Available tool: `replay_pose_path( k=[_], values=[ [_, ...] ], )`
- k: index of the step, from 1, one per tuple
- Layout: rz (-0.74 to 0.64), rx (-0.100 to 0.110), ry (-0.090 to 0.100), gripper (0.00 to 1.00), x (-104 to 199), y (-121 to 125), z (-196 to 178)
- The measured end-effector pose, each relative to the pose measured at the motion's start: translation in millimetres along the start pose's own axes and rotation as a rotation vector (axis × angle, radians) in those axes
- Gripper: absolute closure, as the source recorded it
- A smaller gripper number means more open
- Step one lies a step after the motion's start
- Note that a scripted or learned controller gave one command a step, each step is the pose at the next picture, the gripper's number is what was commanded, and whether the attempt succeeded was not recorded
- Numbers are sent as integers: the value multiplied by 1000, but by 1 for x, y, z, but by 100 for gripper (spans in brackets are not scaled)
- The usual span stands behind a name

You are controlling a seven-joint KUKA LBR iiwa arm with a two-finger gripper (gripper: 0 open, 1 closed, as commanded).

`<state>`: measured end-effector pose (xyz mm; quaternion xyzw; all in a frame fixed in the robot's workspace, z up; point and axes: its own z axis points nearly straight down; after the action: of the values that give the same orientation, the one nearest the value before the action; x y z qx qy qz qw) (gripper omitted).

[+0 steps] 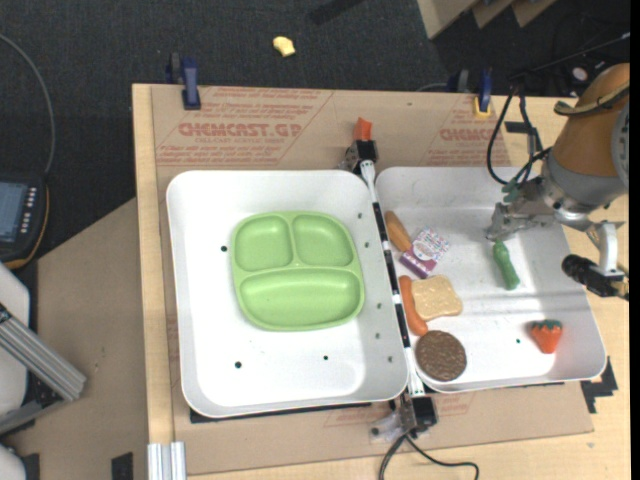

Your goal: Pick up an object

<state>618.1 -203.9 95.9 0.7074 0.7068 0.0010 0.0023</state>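
In right bin [470, 183], slim green veg [506, 266], lengthwise, just below tool [505, 223].

one fixed camera, mounted above the counter [300, 108], looking down at a slant from the near side. far edge of the counter sits toward the top of the frame with dark floor [150, 18] beyond it, near edge at the bottom. mid distance: both white bins fit whole, left bin [200, 368] near centre, right bin [580, 358] toward the right edge. arm [590, 148] enters from the right, cropped by the frame. single view, no overlap with another.
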Motion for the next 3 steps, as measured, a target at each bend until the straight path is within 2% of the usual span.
replay_pose_path(
  k=[1, 2, 3],
  values=[
    [0, 1, 0, 0, 0, 0, 1],
    [-3, 10, 5, 0, 50, -46, 12],
    [0, 2, 1, 100, 47, -44, 1]
  ],
)
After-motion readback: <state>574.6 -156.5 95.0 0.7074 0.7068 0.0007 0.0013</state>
